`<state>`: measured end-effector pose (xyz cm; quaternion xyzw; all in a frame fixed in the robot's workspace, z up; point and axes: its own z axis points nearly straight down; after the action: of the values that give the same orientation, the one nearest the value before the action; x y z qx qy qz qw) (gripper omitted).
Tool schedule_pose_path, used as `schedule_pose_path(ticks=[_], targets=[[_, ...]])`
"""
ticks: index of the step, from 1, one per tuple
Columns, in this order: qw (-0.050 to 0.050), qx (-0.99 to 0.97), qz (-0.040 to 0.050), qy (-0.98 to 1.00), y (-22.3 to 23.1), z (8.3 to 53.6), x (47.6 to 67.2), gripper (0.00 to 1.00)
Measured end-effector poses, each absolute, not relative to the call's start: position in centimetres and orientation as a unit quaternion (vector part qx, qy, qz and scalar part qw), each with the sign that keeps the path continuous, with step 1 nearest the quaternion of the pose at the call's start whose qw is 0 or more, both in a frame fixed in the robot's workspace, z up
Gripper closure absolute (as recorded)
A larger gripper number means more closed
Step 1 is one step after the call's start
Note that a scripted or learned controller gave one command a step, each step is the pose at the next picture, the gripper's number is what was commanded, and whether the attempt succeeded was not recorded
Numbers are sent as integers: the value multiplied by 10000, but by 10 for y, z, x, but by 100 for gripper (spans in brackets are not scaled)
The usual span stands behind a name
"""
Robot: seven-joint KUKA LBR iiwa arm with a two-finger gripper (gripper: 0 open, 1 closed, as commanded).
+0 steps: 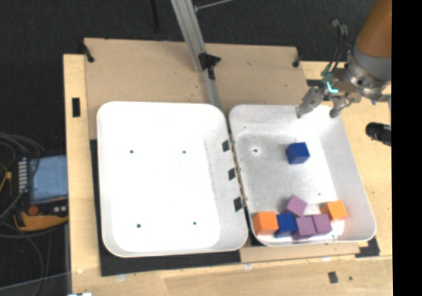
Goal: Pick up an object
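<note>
claw (321,105) is hovering at the right bin's (349,156) 12 o'clock rim, fingers spread wide, gripping nothing. nearest target, blue cube (297,152), is sitting at its 6 o'clock. pick not yet started: descent, close, lift all remaining.

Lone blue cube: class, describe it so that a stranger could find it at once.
Look in the right bin. The lone blue cube sits by itself near the bin's middle. The other blue cube is packed among orange and purple cubes at the near edge.

A pale wooden bench (76,156) stands on dark carpeted floor (39,4). A slanted metal pole (188,21) rises from its far edge. Cables (26,248) lie beyond the left edge.
</note>
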<state>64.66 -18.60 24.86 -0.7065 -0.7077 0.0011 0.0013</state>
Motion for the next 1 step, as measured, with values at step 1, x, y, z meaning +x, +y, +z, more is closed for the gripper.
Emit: schedule_pose_path(ticks=[1], targets=[[-12,-7056,10,-7086,-187,252,647,0]])
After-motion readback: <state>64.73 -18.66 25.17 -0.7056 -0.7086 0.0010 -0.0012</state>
